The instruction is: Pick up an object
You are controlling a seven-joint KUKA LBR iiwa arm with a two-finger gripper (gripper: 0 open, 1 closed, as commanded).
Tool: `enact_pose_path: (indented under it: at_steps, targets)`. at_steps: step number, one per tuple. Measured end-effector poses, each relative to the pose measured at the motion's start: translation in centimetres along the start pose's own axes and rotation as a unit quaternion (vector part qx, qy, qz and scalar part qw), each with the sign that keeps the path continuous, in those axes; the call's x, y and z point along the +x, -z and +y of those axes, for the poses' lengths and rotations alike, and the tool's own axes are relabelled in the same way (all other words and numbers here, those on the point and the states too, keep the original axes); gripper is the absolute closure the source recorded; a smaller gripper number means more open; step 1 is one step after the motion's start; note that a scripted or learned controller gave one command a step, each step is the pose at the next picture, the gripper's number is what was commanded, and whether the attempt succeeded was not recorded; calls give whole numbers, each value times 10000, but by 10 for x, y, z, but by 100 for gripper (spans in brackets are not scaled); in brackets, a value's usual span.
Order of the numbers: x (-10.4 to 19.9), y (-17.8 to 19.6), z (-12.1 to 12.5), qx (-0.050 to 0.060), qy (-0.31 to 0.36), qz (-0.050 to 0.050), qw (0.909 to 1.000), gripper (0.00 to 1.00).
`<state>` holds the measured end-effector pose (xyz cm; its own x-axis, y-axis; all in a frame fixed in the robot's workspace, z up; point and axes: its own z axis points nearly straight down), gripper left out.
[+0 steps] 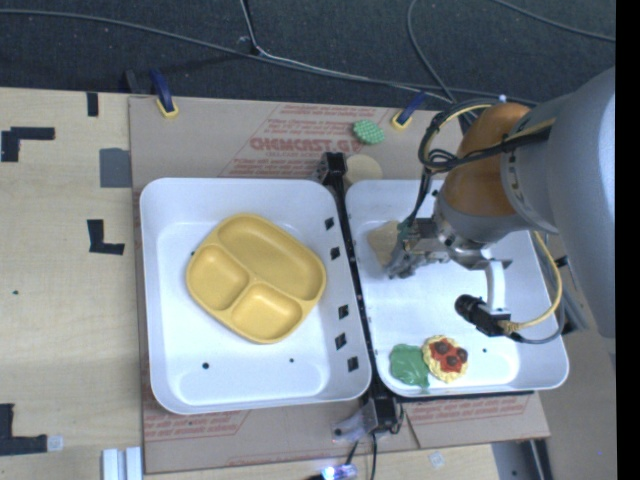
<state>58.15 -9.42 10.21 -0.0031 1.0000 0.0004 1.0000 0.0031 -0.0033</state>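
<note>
Yellow tray (256,276) centre-left in left bin (165,368); gripper (405,258) low in right bin (540,373), finger state unreadable; toys (430,361) lower right.

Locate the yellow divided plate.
The yellow divided plate lies in the left bin, near its middle, across the divider from the end effector in the right bin.

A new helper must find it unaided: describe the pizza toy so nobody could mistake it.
Start at the right white bin, the one the grey arm reaches into. Go to its near edge, closest to the camera, where two small toys touch. The pizza toy is the right-hand one: round, yellow with red spots, while its neighbour, the green toy, is plain green.
</note>
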Motion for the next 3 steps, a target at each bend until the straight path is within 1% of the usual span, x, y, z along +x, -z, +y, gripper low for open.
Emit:
enact_pose_path:
  at_steps: [1, 2, 3]
  targets:
    - [-4, 63, 0, -40, -10, -6, 10000, 100]
    - [-4, 116, 1, -38, -9, -6, 10000, 100]
    - [-4, 105, 0, -4, -13, -9, 10000, 100]
